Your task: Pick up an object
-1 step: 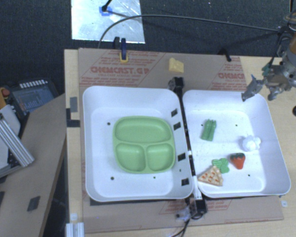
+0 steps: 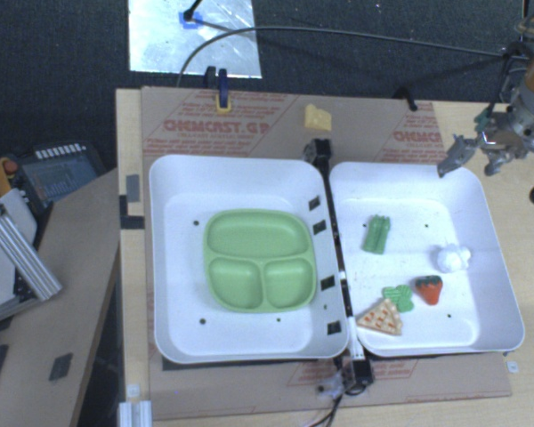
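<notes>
Gripper (image 2: 474, 157) open-fingered, holding nothing, above the right bin's (image 2: 489, 238) far right corner. Five items in that bin: one green piece (image 2: 376, 234), one white lump (image 2: 450, 258), one strawberry (image 2: 429, 288), one small green toy (image 2: 398, 297) (possibly broccoli), one pizza slice (image 2: 380, 318). Left bin (image 2: 173, 238): one green divided tray (image 2: 256, 259).
</notes>
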`<state>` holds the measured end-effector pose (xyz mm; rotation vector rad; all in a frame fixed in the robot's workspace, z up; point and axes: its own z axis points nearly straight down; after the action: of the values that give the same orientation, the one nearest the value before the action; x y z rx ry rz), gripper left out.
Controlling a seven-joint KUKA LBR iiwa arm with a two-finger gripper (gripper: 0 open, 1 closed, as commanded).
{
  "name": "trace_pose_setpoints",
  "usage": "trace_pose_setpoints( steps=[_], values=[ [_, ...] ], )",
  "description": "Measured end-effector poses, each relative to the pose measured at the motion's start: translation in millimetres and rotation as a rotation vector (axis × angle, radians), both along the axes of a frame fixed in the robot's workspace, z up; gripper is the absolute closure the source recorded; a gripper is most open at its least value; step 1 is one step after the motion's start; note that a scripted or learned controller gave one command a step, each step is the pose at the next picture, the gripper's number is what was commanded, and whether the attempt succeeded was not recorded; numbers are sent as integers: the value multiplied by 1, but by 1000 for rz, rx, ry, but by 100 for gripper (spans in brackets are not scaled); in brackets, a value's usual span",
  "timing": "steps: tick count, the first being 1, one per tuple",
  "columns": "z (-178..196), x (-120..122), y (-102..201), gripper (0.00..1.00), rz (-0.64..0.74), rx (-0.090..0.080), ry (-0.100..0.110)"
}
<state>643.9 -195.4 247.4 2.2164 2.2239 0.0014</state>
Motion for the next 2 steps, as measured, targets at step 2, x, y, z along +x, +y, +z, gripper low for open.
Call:
trace_pose_setpoints(
  steps=[2],
  values=[
    [-97, -2, 10, 0, 2, 1, 3]
  ],
)
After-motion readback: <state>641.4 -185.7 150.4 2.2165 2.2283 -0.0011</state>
